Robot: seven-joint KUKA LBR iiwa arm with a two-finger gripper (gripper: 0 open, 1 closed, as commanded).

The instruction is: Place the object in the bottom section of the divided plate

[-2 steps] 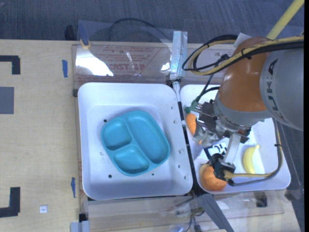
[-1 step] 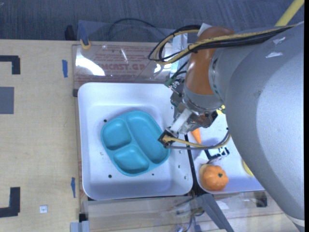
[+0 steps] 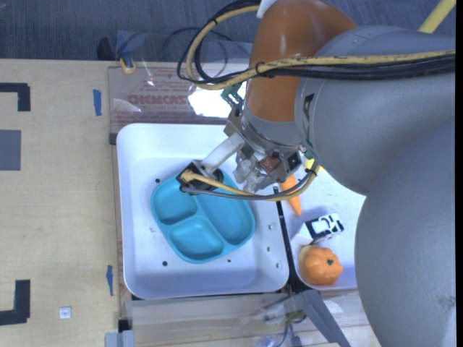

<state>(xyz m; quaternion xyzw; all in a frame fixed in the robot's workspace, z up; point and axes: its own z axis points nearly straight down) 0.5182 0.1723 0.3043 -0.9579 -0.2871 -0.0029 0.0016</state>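
A blue divided plate [image 3: 197, 238] lies tilted in the left white bin [image 3: 141, 194]. My gripper [image 3: 249, 170] hangs below the orange wrist band, over the plate's upper right edge near the wall between the bins. Just right of it, an orange carrot-like piece [image 3: 294, 199] lies at the left side of the right bin. The wrist and cables hide whatever is under the gripper.
The right bin [image 3: 340, 284] holds a small black and white toy car [image 3: 324, 226] and a round orange fruit [image 3: 320, 264]. A yellow cable [image 3: 217, 185] loops over the plate's top edge. The arm's grey body covers the right side.
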